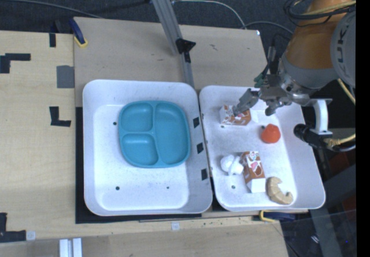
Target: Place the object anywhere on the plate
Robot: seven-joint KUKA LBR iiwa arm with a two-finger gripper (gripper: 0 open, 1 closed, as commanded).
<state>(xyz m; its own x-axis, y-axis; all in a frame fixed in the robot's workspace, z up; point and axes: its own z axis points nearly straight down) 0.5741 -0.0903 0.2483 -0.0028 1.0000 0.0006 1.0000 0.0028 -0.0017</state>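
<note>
A: Starting at the left, what is there?

B: A wooden tabletop with black tape marks, then the left bin. A teal plate with three compartments lies in it, nothing on it.

A: And the right bin?

B: Near its upper left lies a small red-and-white carton, tipped on its side. Below it sits a small white object, touching a brown-and-white carton just to its right. A red tomato-like ball rests toward the middle right, apart from the rest. A tan croissant-shaped piece lies in the lower right corner.

A: Where is the end effector?

B: Over the upper part of the right bin, just right of the small carton. Its fingers stand spread wide, one reaching down to the carton's top edge, the other off to the right. Nothing sits between them.
</note>
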